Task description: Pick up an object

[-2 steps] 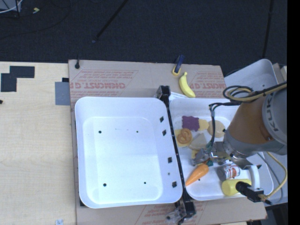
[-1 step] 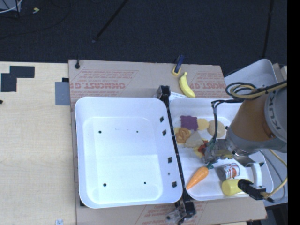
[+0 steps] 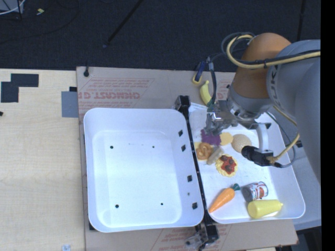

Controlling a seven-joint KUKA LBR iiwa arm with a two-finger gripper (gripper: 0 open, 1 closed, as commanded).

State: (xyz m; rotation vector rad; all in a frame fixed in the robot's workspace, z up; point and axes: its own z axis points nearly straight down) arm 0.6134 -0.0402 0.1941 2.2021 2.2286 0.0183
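The robot's grey arm [image 3: 296, 82] comes in from the right, and it has an orange band [image 3: 261, 54] above the wrist. Its hand [image 3: 212, 129] hangs low over the far left part of the right bin [image 3: 293, 195]. It is right on top of a small purple thing [image 3: 211, 138], and the two look like they touch. I cannot tell if the hand is apart or together, and I cannot tell if it has hold of the purple thing. The purple thing lies in the right bin, close to the wall next to the left bin [image 3: 99, 166]. Just below it is a curly orange and yellow snack [image 3: 203, 150], with a little grey-brown piece [image 3: 213, 157] beside that. To the right of the purple thing lie a small pale round piece [image 3: 226, 138] and a bigger tan round piece [image 3: 241, 141], side by side. A little nearer is a yellow piece with red on top [image 3: 227, 165], like a tiny pizza. At the near end of the bin lies an orange carrot [image 3: 222, 198] with a green tip. It is tilted, with the point down to the left. Next to it is a small can [image 3: 255, 191] on its side, and below the can is a yellow lump [image 3: 264, 208]. A yellow banana [image 3: 205, 93] is at the far edge of the right bin, behind the hand. Both bins sit on a brown board [image 3: 131, 90] on the pale worktop [image 3: 39, 166].
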